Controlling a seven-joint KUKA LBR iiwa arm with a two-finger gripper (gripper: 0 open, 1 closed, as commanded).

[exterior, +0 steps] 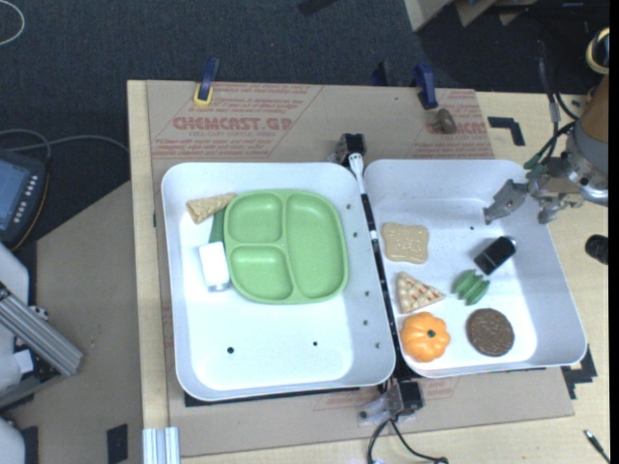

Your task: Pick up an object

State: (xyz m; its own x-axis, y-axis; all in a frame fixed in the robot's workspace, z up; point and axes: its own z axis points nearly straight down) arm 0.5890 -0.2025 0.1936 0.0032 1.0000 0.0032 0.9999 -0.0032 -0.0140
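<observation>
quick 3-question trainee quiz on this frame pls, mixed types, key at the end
1. True or false: the green divided plate sits in the right bin.
2. Which item lies nearest the gripper? A) orange pumpkin B) black block C) brown round cookie
3. Fill in: the toast slice lies in the ___ bin.

Key: 1 false, it sits in the left bin. 2 B. 3 right.
</observation>
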